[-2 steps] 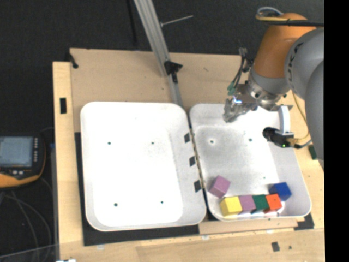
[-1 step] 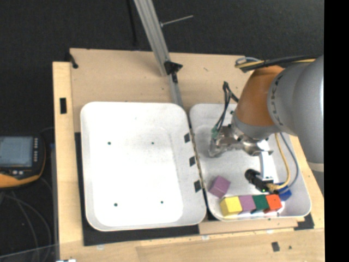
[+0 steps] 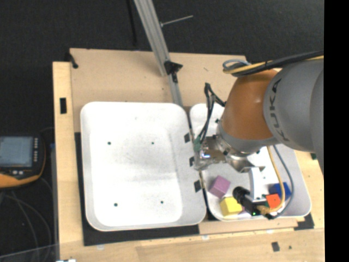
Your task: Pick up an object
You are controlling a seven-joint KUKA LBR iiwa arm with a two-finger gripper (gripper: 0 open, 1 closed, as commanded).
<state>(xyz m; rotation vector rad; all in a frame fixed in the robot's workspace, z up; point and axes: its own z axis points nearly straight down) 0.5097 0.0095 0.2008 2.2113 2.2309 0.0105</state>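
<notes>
— What sort of place do you see here?
— You look at a robot lab: a plywood surface (image 3: 229,239) with two white bins (image 3: 133,165), a grey and orange KUKA arm (image 3: 267,111), a metal pole (image 3: 155,37), and dark carpet (image 3: 54,15).

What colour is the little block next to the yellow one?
Purple. The block sits in the right bin, just above the yellow block, seen in the camera view.

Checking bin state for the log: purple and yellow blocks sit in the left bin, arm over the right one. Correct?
Not quite. The purple block and yellow block lie in the right bin, as the camera view shows. The arm is over that right bin.
</notes>
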